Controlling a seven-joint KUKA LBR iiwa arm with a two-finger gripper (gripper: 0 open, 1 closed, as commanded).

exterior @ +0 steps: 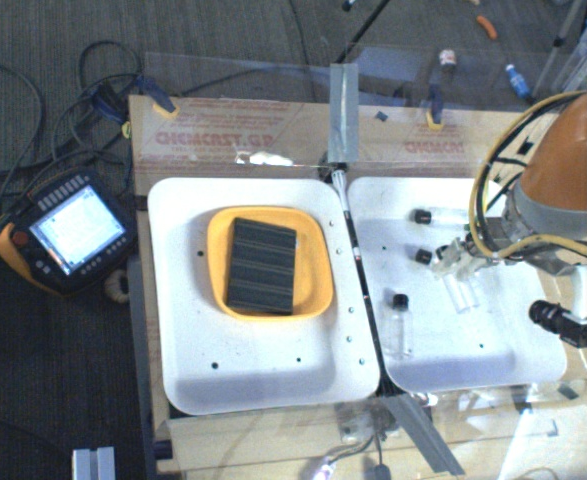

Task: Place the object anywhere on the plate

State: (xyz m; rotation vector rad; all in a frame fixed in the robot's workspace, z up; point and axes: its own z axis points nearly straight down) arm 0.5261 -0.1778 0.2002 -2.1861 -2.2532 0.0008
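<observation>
Dark ribbed block [262, 265] lies flat, centred on yellow plate [219, 286] in left bin [178, 348]. Looks rigid, light; grip across long edges. Gripper [460, 265] over right bin [493, 363]; grip state unclear.

Red lettering runs along the cardboard strip [228, 133] behind the left bin, one long word in capitals, mirrored or blurred, and it cannot be read for certain. A second, shorter red print sits on the cardboard [435, 148] behind the right bin, equally smeared, with no letter that can be made out. Over on the floor at left, the pendant [61, 233] shows a lit screen [75, 230], bright blue-white, and whatever text it carries is washed out by the glow. Nothing else in view carries writing that can be read.
</observation>
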